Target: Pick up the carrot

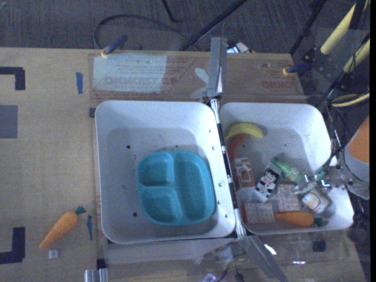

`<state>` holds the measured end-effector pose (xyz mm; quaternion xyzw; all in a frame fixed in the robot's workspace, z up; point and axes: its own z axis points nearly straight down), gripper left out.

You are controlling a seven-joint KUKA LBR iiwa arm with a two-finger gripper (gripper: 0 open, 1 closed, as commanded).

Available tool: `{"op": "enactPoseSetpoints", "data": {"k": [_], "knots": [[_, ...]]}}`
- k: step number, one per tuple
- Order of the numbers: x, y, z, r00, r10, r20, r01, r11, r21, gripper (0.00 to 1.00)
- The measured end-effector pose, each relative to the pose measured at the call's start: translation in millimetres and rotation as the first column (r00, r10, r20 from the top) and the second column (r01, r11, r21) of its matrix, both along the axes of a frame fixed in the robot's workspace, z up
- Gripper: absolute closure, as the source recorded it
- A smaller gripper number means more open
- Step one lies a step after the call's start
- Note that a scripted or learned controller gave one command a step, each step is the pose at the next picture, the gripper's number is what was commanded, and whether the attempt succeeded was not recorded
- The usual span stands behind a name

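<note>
On the bench, the right bin (pixel 320 119) holds a carrot (pixel 295 218); the claw (pixel 320 181) hovers nearby, its opening unclear.

Camera position: you look from above the bench (pixel 41 157), fixed, a fair way up.
Facing: downward at a slant, the far bench edge toward the top of your picture.
Coverage: both white bins whole, the left bin (pixel 111 122) and the right bin (pixel 311 119), plus bare bench and dark floor beyond.
Arm side: the arm (pixel 359 151) enters at your right edge, with the right bin just left of it.
Shared views: you have one view alone.
</note>
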<state>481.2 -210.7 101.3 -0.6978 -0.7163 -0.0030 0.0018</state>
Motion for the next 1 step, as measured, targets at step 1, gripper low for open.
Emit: {"op": "enactPoseSetpoints", "data": {"k": [1], "knots": [[-0.8, -12.8, 43.8, 0.912, 0.409, 0.002, -0.409, 0.912, -0.01, 0.0]]}}
